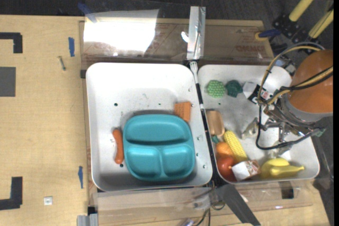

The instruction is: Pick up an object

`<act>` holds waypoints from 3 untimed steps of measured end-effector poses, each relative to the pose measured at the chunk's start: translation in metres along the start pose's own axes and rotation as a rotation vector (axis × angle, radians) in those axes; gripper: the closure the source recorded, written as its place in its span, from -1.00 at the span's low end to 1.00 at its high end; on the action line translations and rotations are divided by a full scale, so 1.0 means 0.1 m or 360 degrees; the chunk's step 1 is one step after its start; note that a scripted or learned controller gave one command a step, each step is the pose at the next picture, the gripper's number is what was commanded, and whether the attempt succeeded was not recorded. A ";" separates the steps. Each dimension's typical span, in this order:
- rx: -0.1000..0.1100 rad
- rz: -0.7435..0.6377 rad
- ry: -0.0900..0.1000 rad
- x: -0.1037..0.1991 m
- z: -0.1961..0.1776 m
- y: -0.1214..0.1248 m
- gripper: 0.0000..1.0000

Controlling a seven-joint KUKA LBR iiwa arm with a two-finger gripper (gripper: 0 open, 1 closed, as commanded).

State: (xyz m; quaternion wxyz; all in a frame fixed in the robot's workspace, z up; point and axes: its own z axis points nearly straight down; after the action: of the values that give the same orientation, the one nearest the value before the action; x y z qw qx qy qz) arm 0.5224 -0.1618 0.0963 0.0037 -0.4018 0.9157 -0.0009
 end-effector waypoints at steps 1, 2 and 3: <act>0.0001 0.0022 -0.0004 0.08 0.07 -0.06 -1.00; 0.0017 0.0019 -0.0017 0.04 -0.06 -0.08 1.00; 0.0020 -0.0070 -0.0007 -0.15 -1.26 -0.42 1.00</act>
State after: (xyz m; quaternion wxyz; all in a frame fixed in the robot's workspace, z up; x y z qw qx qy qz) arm 0.5628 -0.1796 0.2228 0.0081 -0.4217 0.9067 -0.0060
